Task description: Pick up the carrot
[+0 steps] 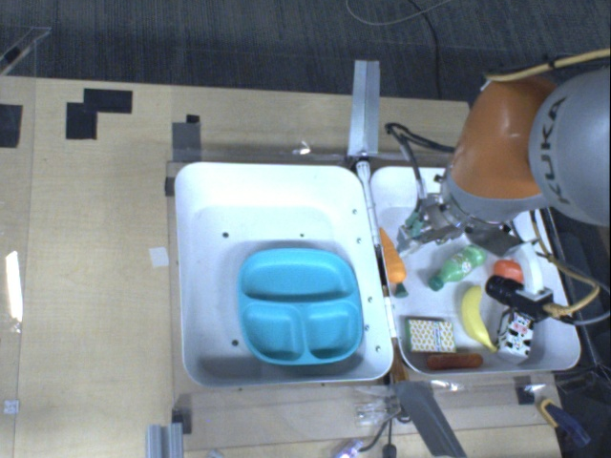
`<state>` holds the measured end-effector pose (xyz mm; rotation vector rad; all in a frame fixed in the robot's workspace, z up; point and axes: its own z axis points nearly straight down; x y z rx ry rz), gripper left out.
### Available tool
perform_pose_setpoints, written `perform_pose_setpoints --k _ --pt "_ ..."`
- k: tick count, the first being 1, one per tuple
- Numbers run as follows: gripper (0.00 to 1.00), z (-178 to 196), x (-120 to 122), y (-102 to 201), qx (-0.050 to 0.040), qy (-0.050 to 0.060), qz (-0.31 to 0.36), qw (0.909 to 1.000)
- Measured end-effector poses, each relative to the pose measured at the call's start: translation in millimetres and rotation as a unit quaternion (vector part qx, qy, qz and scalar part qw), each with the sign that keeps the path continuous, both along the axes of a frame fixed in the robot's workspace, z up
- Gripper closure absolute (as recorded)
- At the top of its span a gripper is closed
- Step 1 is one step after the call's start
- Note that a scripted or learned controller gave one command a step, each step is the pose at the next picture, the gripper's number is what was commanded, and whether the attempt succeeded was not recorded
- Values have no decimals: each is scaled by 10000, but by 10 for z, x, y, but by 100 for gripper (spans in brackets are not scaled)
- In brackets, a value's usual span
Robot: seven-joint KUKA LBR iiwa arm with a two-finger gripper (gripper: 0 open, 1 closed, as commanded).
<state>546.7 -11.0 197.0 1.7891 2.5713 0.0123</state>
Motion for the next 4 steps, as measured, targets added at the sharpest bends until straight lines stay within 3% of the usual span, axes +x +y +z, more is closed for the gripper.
perform_pose_setpoints --k 1,2,3,4 --pt "0 0 0 -1 0 1 -1 10000" --pt "100 112 16 5 2 -26 5 10000" --pt "100 -117 7 490 -16 32 1774 9841" --pt "100 -118 13 260 -29 26 3115 9502"
